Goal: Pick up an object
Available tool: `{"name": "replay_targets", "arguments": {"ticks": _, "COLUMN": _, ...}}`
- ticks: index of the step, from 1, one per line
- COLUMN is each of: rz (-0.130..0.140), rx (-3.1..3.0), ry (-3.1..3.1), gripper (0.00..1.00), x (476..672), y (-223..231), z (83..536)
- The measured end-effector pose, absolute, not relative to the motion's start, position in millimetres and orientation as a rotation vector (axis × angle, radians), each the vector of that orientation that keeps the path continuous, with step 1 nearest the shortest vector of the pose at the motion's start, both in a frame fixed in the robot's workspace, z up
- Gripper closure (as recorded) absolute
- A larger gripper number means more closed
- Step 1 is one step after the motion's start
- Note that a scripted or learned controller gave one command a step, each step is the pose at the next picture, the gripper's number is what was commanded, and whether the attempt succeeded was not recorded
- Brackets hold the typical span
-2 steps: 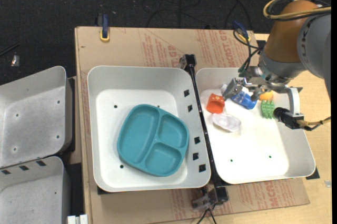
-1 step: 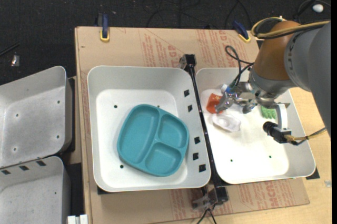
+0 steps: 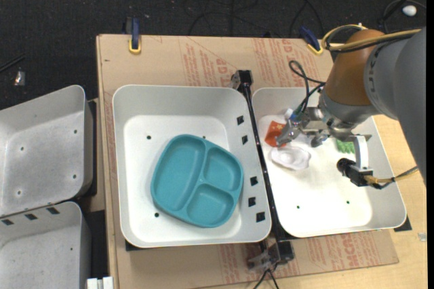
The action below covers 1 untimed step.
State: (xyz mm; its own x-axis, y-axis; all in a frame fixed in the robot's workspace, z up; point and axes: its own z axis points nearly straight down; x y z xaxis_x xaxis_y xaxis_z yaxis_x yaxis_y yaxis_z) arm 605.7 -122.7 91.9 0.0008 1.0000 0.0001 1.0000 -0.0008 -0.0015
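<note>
With the claw [image 3: 293,133] (opening indiscernible) low among the orange item [image 3: 274,131] and clear wrapper [image 3: 291,159] near the right bin's [image 3: 339,220] left wall, a grasp may slip or snag both.

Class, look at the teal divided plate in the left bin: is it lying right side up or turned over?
Right side up. The teal plate shows its three hollow compartments and raised dividers facing the camera, resting in the left bin.

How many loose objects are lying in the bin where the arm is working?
3 that I can make out: an orange item near the divider, a clear plastic piece just below it, and a green item under the arm. More may be hidden beneath the arm.
</note>
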Motion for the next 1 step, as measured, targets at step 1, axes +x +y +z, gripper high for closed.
{"name": "replay_targets", "arguments": {"ticks": 1, "rz": -0.002, "rx": -2.224, "ry": -2.221, "gripper": 1.00, "x": 606.8, "y": -122.7, "z": 103.3}}
